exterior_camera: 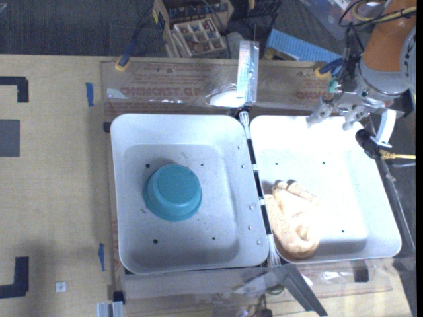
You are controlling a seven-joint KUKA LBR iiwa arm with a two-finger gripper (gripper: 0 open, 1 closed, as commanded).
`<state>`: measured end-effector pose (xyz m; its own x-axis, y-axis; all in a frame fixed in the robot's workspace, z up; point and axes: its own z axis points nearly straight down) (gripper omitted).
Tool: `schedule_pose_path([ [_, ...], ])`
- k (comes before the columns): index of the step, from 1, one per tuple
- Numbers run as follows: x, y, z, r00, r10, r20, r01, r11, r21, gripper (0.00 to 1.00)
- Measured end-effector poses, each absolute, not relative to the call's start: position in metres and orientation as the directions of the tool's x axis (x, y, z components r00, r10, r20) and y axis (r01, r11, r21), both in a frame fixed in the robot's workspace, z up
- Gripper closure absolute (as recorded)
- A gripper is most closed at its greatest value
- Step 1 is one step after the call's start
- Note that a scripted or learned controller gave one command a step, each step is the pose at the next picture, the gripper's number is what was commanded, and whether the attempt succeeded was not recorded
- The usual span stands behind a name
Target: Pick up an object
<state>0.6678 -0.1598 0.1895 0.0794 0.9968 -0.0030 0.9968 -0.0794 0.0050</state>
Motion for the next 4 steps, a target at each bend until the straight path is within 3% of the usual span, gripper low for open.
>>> schedule_pose_path([
  [1,0.604,-0.102,0.156,0.191,0.982,0.0,0.982,-0.191,-0.002,0.0],
  [2,0.56,-0.105,0.089,0.139,0.99,0.002,0.99,-0.139,0.01,0.0],
  [3,0.561,-0.107,0.1,0.145,0.989,0.002,0.989,-0.145,0.015,1.0],
  [4,0.563,-0.067,0.266,-0.115,0.993,-0.001,0.993,0.115,0.002,1.0],
])
